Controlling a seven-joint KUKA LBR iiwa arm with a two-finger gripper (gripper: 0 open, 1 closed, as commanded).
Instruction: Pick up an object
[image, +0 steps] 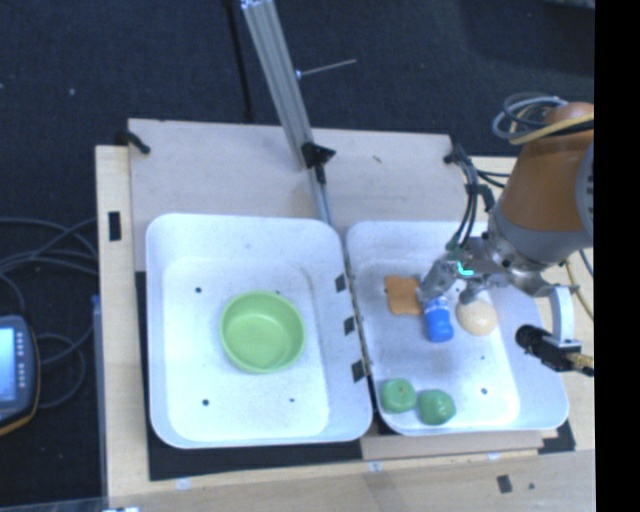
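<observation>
Gripper (452, 290): low over the right bin, hanging off the grey wrist with the orange band above it. From here it is not clear whether it is open, closed or gripping anything.
Arm (545, 200): comes in from the right side of the bench, with cables looping off its top and a small green light showing near the wrist.
Blue object (438, 323): a small blue cylinder-like piece just below the gripper, near the middle of the right bin. Whether the gripper touches it is hard to say.
Brown block (402, 295): flat, tan-orange, just left of the gripper and touching or nearly touching the blue object.
Pale object (477, 318): rounded, cream-coloured, just right of the blue object.
Green pieces: two rounded green items side by side at the near edge of the right bin, one (398, 395) left of the other (435, 406).
Right bin (500, 400): shallow, white, holding all the small items.
Left bin (180, 300): shallow, white, beside the right one.
Green bowl (262, 331): upright, near the middle of the left bin.
Metal pole (285, 90): slants up from between the bins toward the back.
</observation>
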